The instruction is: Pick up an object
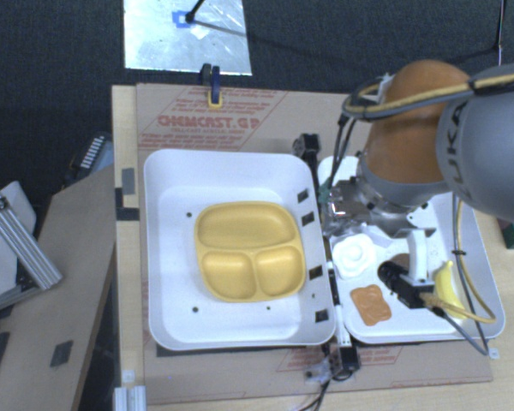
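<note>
Two white bins side by side on a cardboard sheet (pixel 207 120) with red lettering, which covers the tabletop.

Left bin (pixel 173 197): one yellow divided plate (pixel 248 251) with three compartments, lying flat near the middle, right way up. Nothing on it.

Right bin (pixel 481 274): three small things, all in the near half.
- White fried-egg piece (pixel 353 255), flat, close to the wall shared with the left bin.
- Brown toast slice (pixel 370 304), flat, just below the egg on the camera side and not quite touching it.
- Banana (pixel 445 286), toward the right side of the bin, well apart from the toast, partly hidden by robot cabling.

Arm comes in from the right, and its orange band (pixel 415 118) sits over the far part of the right bin. Gripper (pixel 341 214) is low over the right bin's left side, by the shared wall, just beyond the egg. Nothing can be seen held in it. The wrist hides the jaws, so I cannot tell whether they are open or closed.

A row of black clips (pixel 307 221) runs along the bins' shared edge. A yellow and black clamp (pixel 212 88) grips the far edge of the cardboard.
</note>
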Controlling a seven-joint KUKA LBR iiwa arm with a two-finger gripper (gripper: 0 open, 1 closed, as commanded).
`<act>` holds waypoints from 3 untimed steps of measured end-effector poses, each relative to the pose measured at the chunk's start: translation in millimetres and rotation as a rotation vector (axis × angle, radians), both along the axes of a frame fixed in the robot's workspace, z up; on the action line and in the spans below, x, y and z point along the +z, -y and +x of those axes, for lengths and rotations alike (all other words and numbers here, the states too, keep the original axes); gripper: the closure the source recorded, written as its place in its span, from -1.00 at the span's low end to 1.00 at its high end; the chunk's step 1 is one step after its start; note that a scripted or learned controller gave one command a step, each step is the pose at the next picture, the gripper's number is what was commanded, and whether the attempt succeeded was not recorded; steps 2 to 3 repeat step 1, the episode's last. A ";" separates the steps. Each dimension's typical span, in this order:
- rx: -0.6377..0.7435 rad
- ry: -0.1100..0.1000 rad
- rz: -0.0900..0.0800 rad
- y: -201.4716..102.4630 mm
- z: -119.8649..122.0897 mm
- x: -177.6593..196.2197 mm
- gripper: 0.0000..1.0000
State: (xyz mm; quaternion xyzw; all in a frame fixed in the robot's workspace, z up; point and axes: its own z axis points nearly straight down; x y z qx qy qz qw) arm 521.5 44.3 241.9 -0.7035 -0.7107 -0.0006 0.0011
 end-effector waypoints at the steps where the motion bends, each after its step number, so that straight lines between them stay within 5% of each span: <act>1: 0.000 0.000 0.000 -54.8 -2.1 -13.0 1.00; 3: 0.000 0.000 0.000 -54.8 -2.1 -13.0 1.00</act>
